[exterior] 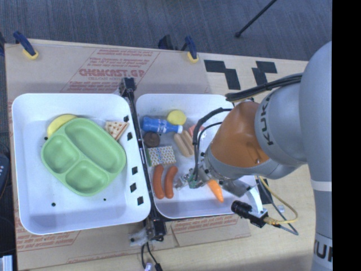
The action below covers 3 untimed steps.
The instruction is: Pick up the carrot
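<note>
The carrot (pixel 216 191) is a small orange cone lying in the right bin (pixel 186 208) near its front wall, tip pointing to the lower right. Its thick end, with a bit of green, runs under the arm's wrist. My gripper (pixel 190 179) reaches down right at that end, mostly covered by the grey wrist and the orange band (pixel 240 143) above it. Only a small metallic part of it shows, next to the carrot's green end. Whether the carrot is held cannot be made out.
Two sausages (pixel 164 181) lie just left of the gripper, with a checkered pad (pixel 162 154), a brown piece (pixel 151 139), a blue bottle (pixel 161 125), a lemon (pixel 176 117) and a bun (pixel 182 144) farther back. The left bin (pixel 28 208) holds a green divided plate (pixel 84 154) and a cracker (pixel 117 129).
</note>
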Tool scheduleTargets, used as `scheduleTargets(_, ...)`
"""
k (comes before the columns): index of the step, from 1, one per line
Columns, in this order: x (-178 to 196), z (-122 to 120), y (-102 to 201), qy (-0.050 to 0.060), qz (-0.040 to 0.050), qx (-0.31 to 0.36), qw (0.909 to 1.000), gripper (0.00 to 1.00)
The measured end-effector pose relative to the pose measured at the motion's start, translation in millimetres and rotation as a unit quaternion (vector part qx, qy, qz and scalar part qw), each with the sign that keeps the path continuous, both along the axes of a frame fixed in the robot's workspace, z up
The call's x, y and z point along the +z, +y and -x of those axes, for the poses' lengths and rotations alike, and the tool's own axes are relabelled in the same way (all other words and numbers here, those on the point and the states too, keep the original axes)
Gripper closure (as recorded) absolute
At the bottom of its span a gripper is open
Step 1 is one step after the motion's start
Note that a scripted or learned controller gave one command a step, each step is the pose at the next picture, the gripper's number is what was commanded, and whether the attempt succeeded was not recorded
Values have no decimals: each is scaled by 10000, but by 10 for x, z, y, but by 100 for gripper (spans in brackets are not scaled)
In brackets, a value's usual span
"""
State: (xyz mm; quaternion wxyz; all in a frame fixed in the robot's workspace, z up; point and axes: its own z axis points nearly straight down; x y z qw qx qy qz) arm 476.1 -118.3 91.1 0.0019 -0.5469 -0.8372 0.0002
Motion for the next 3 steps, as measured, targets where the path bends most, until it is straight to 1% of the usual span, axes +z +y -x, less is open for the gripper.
scheduleTargets(1,513,-2,-837,-9,8,190,9998,100)
scheduleTargets(2,0,0,-110,3,1,-686,9976,100)
scheduleTargets(3,873,-238,-432,-11,9,-723,9974,100)
